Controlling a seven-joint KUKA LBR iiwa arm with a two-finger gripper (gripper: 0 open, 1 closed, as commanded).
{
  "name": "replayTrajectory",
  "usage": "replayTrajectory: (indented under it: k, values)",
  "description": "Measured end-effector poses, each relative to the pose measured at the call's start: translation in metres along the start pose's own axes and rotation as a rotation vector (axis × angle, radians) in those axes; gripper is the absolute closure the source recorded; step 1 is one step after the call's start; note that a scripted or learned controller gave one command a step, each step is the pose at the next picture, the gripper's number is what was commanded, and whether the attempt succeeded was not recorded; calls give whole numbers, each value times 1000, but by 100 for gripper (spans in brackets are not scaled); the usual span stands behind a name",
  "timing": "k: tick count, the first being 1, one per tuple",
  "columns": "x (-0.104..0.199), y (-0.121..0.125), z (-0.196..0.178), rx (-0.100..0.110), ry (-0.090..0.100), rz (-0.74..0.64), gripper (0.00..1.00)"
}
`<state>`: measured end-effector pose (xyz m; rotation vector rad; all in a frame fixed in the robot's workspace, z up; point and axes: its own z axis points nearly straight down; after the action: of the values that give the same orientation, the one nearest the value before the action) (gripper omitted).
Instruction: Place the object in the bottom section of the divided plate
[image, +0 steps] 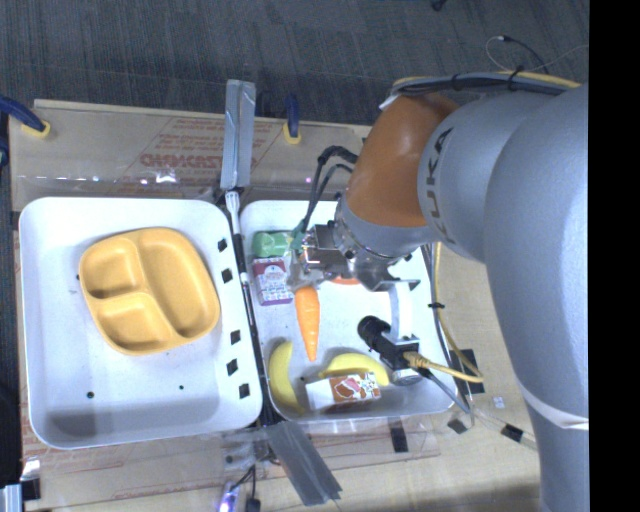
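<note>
Camera view: claw (318, 252) sits low over the right bin, centre frame; finger state unreadable. Carrot (308, 320) lies just below it, apparently ungripped. Probably light, stiff, smooth; grip mid-body across its width. Divided plate (148, 290) waits at left.

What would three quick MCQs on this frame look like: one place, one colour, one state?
1. Where is the divided plate?
A. left bin
B. right bin
C. on the bench outside the bins

2. What colour is the plate?
A. white
B. yellow
C. green

3. What lies in the plate's sections?
A. a carrot
B. a banana
C. nothing

Answers:
1 A, it sits in the left bin.
2 B, all three sections are yellow.
3 C, the carrot and banana lie in the right bin, under the arm.
</note>
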<state>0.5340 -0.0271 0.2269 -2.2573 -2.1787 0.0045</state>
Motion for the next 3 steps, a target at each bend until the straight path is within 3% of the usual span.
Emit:
replayTrajectory:
  k: [1,2,3]
  values:
    - [84,6,-58,-3,-1,-113,100]
    - [84,6,-58,-3,-1,-112,0]
    - [85,6,-68,-1,-2,-120,100]
